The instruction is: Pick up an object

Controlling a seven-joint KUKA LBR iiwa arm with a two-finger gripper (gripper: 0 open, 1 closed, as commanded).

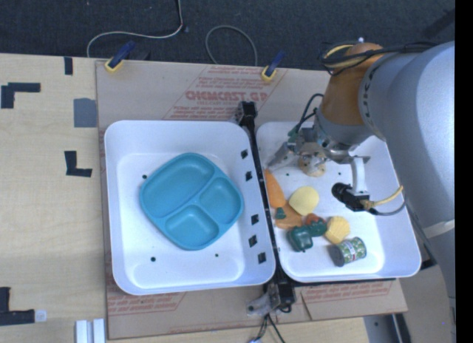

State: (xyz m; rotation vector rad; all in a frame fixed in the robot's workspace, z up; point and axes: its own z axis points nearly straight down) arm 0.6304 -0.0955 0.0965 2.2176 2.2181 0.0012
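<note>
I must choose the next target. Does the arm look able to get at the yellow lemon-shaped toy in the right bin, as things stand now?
Probably yes. The gripper hangs over the right bin, just beyond the lemon-shaped toy, whose top lies uncovered. The orange carrot lies close beside it and could crowd the grasp.

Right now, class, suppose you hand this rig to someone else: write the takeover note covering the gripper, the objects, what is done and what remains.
Gripper: low over the far part of the right bin; nothing seen between its fingers.
Right bin: orange carrot-shaped piece by the divider, pale yellow lemon-like piece, dark green piece, small yellow piece, small can at the near side.
Left bin: blue divided plate.
Done: nothing lifted.
Left: grasp and raise one object.
</note>
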